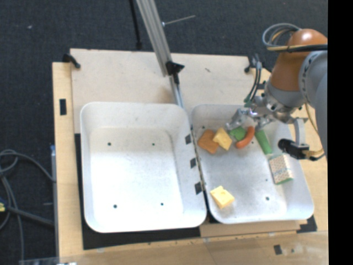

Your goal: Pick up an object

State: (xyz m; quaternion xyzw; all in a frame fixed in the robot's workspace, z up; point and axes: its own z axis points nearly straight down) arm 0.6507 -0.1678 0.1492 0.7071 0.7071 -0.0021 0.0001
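A grey robot arm with an orange band reaches down into the right bin (292, 203). Its gripper (243, 121) sits low over a cluster of toys; whether it is clenched or released cannot be told. Directly beneath it lie a green piece (238, 133) and a red-orange piece (246, 138). Just left are a yellow block (223, 139) and an orange block (208, 142).
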